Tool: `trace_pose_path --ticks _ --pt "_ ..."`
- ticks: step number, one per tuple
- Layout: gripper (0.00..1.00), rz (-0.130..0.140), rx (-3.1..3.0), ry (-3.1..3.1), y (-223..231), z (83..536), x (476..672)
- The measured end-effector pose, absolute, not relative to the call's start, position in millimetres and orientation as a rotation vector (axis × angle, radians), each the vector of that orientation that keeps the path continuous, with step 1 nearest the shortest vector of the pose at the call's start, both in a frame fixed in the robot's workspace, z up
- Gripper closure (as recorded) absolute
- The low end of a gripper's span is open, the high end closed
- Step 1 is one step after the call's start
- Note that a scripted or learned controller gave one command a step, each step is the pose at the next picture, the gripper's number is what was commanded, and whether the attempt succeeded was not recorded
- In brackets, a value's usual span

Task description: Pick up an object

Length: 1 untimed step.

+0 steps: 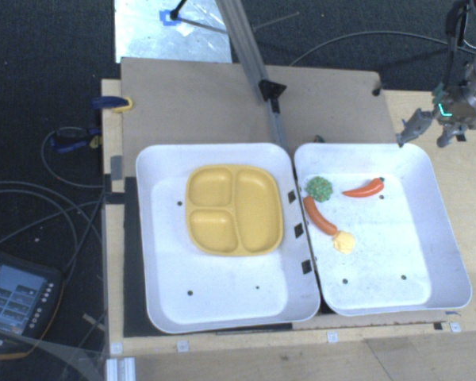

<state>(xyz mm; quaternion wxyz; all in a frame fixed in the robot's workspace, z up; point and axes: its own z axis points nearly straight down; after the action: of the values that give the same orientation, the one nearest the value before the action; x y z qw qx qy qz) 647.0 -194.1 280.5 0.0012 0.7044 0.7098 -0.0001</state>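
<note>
Right bin (pixel 428 236): right half bare; broccoli (pixel 319 187), sausage (pixel 320 216), chili (pixel 363 188) crowd left.

On my feed the end effector (pixel 430 130) is a grey metal piece with two stubby grey fingers (pixel 407 131), dull and angular. A small teal light or marking glows on its body. Above it I see a dark cable running up and a bit of orange at the wrist
</note>
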Motion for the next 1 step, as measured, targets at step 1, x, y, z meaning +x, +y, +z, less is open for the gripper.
trace_pose_path --ticks 1 --pt "0.0 -0.002 2.216 2.227 -198.2 235.6 653.9"
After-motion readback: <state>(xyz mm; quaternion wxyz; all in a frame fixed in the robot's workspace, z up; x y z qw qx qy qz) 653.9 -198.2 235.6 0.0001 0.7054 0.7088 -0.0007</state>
